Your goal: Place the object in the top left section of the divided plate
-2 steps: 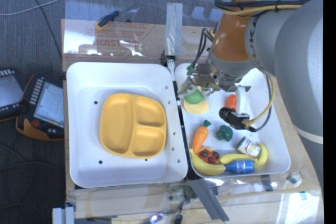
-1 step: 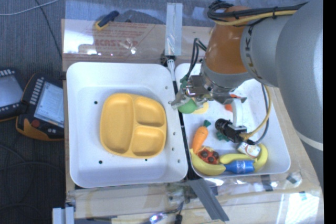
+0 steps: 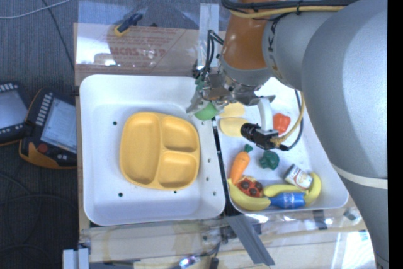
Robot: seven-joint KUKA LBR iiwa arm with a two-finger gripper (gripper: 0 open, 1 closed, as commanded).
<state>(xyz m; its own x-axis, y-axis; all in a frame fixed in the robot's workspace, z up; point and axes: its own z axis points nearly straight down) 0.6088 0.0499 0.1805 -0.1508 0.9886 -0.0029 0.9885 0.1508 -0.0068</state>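
Note:
A yellow divided plate [image 3: 124,154] lies in the left bin [image 3: 94,198], with one large section on its left and two smaller ones on its right. My gripper [image 3: 206,104] hangs over the wall between the two bins, just above and right of the plate's upper right corner. A small green object [image 3: 204,113] sticks out between its fingertips, and the gripper looks shut on it. The wrist hides the upper part of the object.
The right bin [image 3: 334,195] holds a pale yellow fruit [image 3: 232,127], a red pepper [image 3: 281,121], a carrot [image 3: 239,165], a broccoli piece [image 3: 269,159], a banana [image 3: 252,200], a blue bottle [image 3: 288,200] and a small can [image 3: 298,176]. A cardboard box [image 3: 138,47] stands behind the left bin.

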